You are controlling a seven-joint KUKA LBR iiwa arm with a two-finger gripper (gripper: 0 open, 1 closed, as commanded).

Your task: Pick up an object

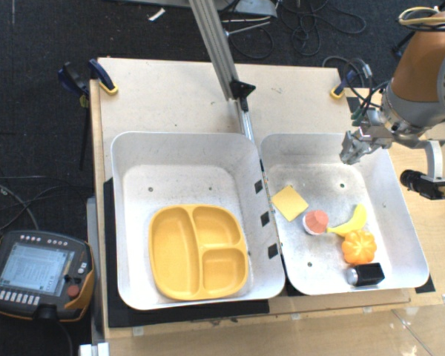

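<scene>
The right bin [400,199] holds a yellow cheese-like square [290,202], a small pink cup [316,222], a yellow banana [349,222], an orange pumpkin-like toy [358,248] and a dark cylinder [366,274]. My gripper [352,148] hangs above the bin's far right corner, well away from all of them. Nothing shows between its fingers.
The left bin [133,162] bears a yellow divided tray [199,251]. A slanted metal pole [215,39] runs down to the seam between the bins. Clamps sit at the bench's far corners, and a teach pendant [37,273] lies at the lower left.
</scene>
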